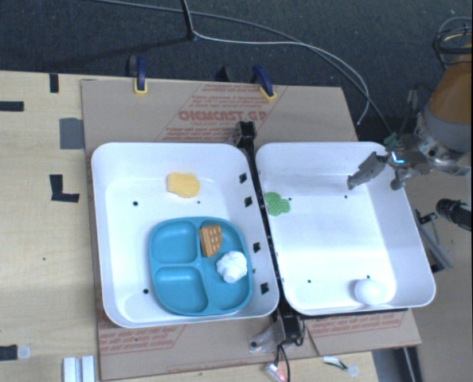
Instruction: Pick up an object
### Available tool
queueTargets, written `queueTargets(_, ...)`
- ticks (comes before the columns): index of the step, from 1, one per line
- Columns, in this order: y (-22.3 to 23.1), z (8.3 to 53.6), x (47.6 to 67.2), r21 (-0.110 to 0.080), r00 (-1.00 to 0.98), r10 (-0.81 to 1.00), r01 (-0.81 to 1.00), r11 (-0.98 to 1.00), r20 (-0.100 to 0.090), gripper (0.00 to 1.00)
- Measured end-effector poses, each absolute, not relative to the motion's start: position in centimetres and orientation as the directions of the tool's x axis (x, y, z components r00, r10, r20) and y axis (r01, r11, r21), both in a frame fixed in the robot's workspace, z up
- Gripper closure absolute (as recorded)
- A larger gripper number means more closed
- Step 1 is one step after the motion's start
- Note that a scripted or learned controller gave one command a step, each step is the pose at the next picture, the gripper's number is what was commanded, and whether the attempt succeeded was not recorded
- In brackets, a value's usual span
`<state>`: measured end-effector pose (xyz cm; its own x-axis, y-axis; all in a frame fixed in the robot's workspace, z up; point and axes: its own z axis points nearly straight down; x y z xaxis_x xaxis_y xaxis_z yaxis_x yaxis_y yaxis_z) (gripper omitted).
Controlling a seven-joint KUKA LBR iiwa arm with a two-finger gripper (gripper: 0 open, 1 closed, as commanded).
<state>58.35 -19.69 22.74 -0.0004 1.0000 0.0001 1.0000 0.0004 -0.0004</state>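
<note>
You see a wooden bench [29,213] with a cardboard sheet [213,114] under two white bins, and dark carpet [77,22] with a cable [244,34] behind it. In the left bin [113,173] lies a yellow piece [183,185] at the far side, and a blue divided tray [181,281] holds a brown waffle-like piece [210,239] and a white lump [232,267]. In the right bin [332,229] you find a green object [276,204] at the left wall and a white ball [370,291] at the near right corner. The gripper [378,176] hangs over the far right part of this bin, fingers spread apart, holding nothing, well apart from every object.
</note>
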Motion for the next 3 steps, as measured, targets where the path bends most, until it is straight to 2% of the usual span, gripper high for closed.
queueTargets(1,-20.0,15.6,60.0,-0.006,0.026,1.000,1.000,-0.026,0.001,0.00)
queueTargets(2,-14.8,23.7,60.3,0.007,-0.005,1.000,1.000,0.005,-0.001,0.00)
queueTargets(3,-15.9,26.7,59.4,0.001,0.064,0.998,0.998,-0.064,0.000,0.00)
